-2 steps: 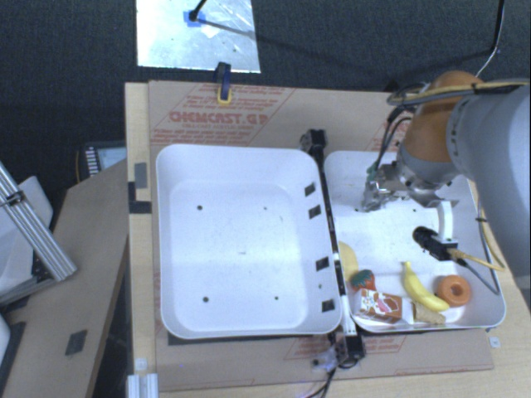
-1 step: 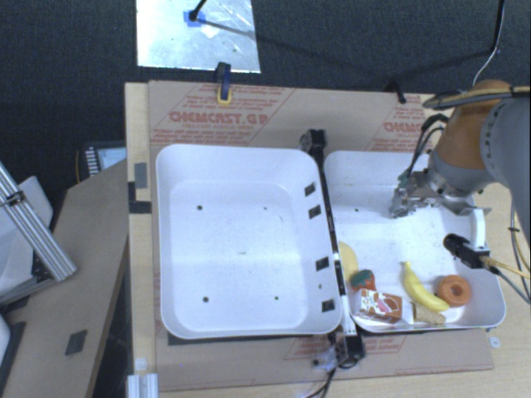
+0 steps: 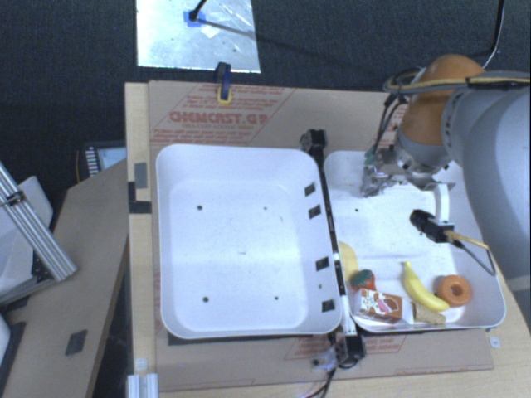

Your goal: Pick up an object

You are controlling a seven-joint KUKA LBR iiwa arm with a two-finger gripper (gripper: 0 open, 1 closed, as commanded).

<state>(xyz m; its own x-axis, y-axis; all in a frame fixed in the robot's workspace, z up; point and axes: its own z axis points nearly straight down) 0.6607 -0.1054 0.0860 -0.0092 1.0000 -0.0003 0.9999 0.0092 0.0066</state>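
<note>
Banana (image 3: 417,287) lying near the front edge of the right bin (image 3: 485,309), flanked by an orange ring (image 3: 453,289) and a small carton (image 3: 380,305), the gripper (image 3: 376,177) at the bin's far end, its opening indiscernible.

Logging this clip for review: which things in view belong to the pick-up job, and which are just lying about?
Part of the job:
- gripper, over the right bin's far end
- right bin
- banana
- orange ring
- small printed carton
- red and green piece

Just lying about:
- left bin
- cardboard sheet
- foil square
- yellow clamp
</note>
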